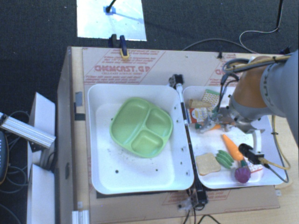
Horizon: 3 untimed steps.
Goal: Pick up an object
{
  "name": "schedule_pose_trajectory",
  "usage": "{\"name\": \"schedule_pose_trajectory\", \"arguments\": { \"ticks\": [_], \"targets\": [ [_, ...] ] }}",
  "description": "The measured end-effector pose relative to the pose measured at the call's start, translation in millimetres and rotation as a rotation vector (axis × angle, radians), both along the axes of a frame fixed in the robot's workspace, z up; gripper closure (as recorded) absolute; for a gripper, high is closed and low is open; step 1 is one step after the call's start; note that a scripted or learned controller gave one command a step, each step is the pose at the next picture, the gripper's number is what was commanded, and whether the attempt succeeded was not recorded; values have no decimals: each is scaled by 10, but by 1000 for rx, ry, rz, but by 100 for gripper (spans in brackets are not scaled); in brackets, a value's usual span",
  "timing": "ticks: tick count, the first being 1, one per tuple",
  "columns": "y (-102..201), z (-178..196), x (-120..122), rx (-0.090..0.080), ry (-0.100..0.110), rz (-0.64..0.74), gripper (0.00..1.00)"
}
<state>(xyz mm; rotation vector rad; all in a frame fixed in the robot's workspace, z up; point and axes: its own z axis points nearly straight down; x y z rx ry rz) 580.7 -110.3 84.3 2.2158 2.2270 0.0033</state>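
Camera view: gripper (214, 123), finger state impossible to tell, is lowered among food boxes (202, 110), beside a toy carrot (232, 147).

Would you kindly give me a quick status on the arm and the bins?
Gripper low in right bin, among packets. Nothing seen held. Carrot, bread slice, purple toy nearby. Green tray in left bin.

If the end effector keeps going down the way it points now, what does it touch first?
Most likely the red-and-white packet at the upper left of the right bin; the end effector sits right over it. The orange carrot lies beside that line. Depth is unclear.
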Motion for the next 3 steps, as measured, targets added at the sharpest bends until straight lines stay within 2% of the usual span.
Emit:
{"name": "schedule_pose_trajectory", "arguments": {
  "ticks": [1, 2, 3],
  "targets": [
    [-20, 105, 0, -2, -1, -1, 100],
    [-19, 104, 0, -2, -1, -1, 0],
    [-20, 210, 7, -2, -2, 0, 100]
  ]
}}
